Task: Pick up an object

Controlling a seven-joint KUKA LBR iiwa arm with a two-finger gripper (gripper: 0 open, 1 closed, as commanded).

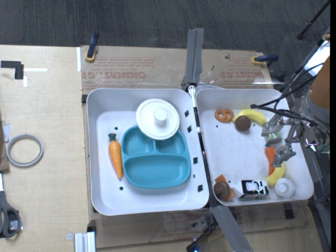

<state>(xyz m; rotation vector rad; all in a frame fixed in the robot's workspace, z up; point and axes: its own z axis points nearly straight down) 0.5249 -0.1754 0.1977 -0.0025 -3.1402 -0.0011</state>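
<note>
Sitting in the left bin [94, 156]: carrot [115, 157], blue tray [156, 161] w/ white lid [157, 118] overlapping it, all untouched. Right bin [231, 156] holds the likely target, an orange piece [270, 155] near the far wall. Gripper [278, 140] hangs over it, fingers spread apart, nothing between them.

The middle floor of my right bin [239, 161] lies open for passing. Clutter rings it: pretzel [224, 115], banana [252, 116] and brown ball [242, 123] along the top, a black-and-white toy car [254, 188] below, and an orange piece [270, 157] beside my pincer [278, 138].
</note>
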